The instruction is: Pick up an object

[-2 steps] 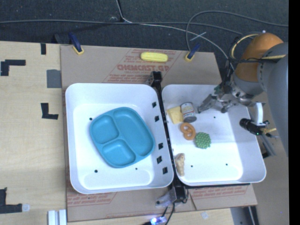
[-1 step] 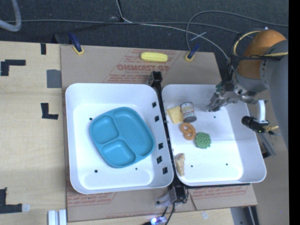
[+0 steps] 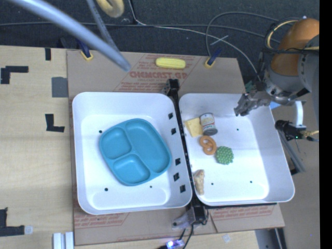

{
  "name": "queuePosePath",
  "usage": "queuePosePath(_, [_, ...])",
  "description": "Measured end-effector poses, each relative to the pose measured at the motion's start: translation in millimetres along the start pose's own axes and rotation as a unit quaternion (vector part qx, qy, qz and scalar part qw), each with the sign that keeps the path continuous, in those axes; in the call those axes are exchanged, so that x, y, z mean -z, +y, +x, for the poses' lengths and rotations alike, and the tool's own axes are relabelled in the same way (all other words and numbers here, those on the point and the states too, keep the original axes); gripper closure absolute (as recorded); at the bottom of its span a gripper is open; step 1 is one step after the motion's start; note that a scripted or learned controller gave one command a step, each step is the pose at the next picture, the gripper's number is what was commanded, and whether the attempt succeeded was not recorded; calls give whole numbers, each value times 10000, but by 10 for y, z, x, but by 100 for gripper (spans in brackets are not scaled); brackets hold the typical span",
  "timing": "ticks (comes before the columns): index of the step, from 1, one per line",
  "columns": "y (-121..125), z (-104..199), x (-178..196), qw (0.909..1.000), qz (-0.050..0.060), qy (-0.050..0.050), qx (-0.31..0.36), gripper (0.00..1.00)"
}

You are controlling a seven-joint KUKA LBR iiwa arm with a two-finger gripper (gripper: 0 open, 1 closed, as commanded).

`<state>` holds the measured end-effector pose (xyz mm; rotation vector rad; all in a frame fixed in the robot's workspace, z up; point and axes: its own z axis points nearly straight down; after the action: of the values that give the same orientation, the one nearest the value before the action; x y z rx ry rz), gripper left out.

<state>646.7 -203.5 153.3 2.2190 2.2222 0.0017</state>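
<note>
The right bin (image 3: 259, 154) holds several small items: a yellow block (image 3: 193, 126), a small can (image 3: 208, 123), a brown pretzel (image 3: 208, 145), a green broccoli piece (image 3: 224, 154) and a beige piece (image 3: 199, 180) near the front left corner. My gripper (image 3: 243, 108) hangs over the bin's far right part, to the right of the can and apart from every item. Nothing shows between its fingers.
A blue divided plate (image 3: 135, 150) lies in the left bin (image 3: 88, 139). A yellow banana-like object (image 3: 170, 63) rests on the cardboard behind the bins. Cables run across the back. The arm's body (image 3: 293, 51) stands at the right edge.
</note>
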Motion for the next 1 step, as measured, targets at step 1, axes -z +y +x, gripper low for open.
queuePosePath(1, [-23, 38, 425, 10000, 2, 0, 0, 100])
